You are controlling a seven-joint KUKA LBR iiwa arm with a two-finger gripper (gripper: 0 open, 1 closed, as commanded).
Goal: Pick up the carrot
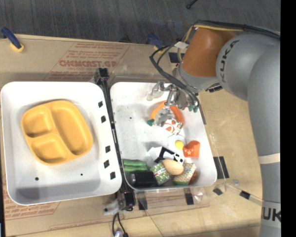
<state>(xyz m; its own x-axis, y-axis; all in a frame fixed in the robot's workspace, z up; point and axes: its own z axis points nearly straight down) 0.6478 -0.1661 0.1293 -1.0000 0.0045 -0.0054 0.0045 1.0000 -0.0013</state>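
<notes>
The gripper (168, 105) hovers right over the carrot (171, 113) at the right bin's (133, 102) far side, so the grasp is in hand. How the jaws stand, I cannot tell. Next: clamp and lift cleanly.

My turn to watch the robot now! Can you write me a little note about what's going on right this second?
End effector: down in the right bin, right over the carrot. I can't tell whether it has a grip yet.
Carrot: lying in the right bin's upper part, its green tip pointing left, not lifted.
Other stuff: a pile of toy food sits along the right bin's near edge, with a small red piece just above it. A yellow divided tray rests in the left bin.
Done: the arm has reached the carrot.
Left: grip the carrot and lift it out.
</notes>
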